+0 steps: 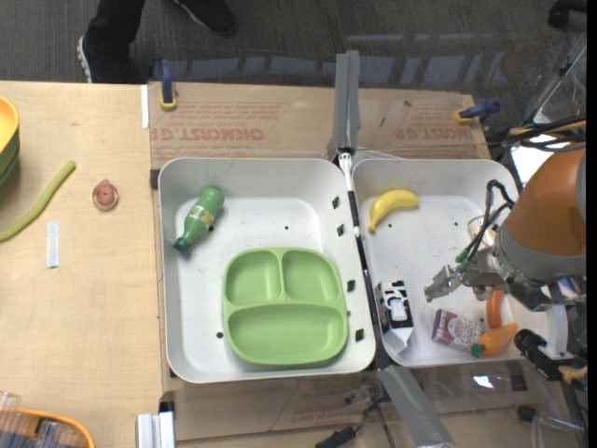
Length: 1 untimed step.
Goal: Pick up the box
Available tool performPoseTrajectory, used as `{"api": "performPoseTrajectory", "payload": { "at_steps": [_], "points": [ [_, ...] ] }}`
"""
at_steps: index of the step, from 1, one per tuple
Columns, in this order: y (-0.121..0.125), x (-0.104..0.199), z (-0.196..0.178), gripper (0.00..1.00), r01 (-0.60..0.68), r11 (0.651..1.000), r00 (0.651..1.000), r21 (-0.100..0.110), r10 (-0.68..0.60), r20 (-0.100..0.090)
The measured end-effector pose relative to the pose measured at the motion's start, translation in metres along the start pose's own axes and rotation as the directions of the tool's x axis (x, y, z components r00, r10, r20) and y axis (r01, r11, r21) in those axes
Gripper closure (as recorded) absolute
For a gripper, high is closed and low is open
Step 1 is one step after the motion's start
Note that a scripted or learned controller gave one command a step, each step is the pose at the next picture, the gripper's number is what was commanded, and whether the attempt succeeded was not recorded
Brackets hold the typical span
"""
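The box (456, 329), small with a pink and white printed face, is lying flat near the front edge of the right bin (424, 180), toward its front right corner; it is resting just beside an orange carrot-like piece (494, 339), which is sitting between the box and the bin's right wall; the box is lying free, nothing clamping it. The gripper (446, 284) is hanging low just behind the box, nearer the bin's middle, its metal tips pointing toward the left wall; whether its tips are parted or closed cannot be told from this slant, and nothing is showing between them; judging by that, the pick is not yet made. The arm's orange band (555, 208) is bulking over the right wall, so the reach is coming across the bin's right side. A black and white carton (395, 306) is lying against the left wall near the front left corner; a banana (392, 204) is resting near the back left corner, well apart from the box. The left bin (187, 180) is carrying a green divided plate (284, 306) toward its front and a green bottle (199, 217) tilted near its back left corner. Both bins are sitting on brown cardboard (261, 124); a pale wooden table (75, 325) is lying to the left; dark carpet is running behind.
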State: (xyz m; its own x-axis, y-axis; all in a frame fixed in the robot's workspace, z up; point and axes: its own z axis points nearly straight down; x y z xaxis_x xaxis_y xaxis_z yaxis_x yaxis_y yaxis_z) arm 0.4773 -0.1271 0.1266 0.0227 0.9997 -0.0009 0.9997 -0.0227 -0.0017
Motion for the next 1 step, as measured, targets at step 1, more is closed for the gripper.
{"api": "performPoseTrajectory", "payload": {
  "at_steps": [1],
  "points": [
    [-0.0009,0.0081,0.0361,0.0,0.107,0.994,0.994,0.002,-0.107,-0.001]
  ]
}}
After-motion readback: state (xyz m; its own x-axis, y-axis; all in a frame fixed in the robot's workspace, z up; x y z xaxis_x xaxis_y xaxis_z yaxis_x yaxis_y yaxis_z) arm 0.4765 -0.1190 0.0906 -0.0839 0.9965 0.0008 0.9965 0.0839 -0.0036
